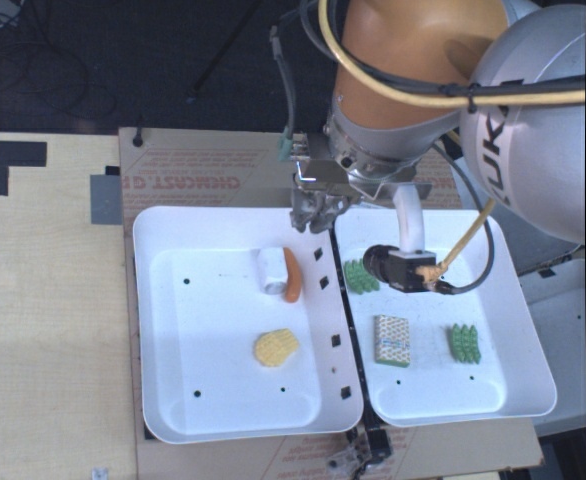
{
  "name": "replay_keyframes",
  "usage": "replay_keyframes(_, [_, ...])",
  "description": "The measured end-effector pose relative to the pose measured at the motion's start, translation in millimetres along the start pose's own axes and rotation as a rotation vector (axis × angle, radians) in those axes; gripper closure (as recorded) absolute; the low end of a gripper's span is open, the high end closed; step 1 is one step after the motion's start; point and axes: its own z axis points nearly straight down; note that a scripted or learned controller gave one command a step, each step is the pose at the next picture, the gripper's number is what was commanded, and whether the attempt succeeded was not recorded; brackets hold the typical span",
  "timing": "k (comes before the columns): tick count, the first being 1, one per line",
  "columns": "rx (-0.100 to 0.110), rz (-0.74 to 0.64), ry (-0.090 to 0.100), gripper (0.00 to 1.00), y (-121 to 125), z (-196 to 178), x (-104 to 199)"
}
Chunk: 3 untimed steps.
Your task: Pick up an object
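Observation:
In the left bin an orange carrot-shaped piece lies against a small white cylinder, with a yellow corn-like piece nearer the front. The right bin holds a green ridged piece, a pale waffle-patterned block and a second green ridged piece. My gripper hangs over the far end of the divider between the bins, just behind and to the right of the carrot piece. It touches none of the objects.
A black unit with a yellow cable hangs from the arm over the right bin's back left, beside the green piece. The grey arm and orange band fill the upper right. A cardboard sheet lies under the bins.

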Motion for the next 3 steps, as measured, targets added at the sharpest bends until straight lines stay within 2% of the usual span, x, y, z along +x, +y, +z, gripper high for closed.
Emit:
replay_keyframes(1, [-0.013,-0.013,0.006,1.00,17,-43,78])
replay_keyframes(2, [-0.018,-0.012,0.009,1.00,-20,-162,103])
replay_keyframes(3, [-0.003,-0.017,0.001,1.00,-19,-164,104])
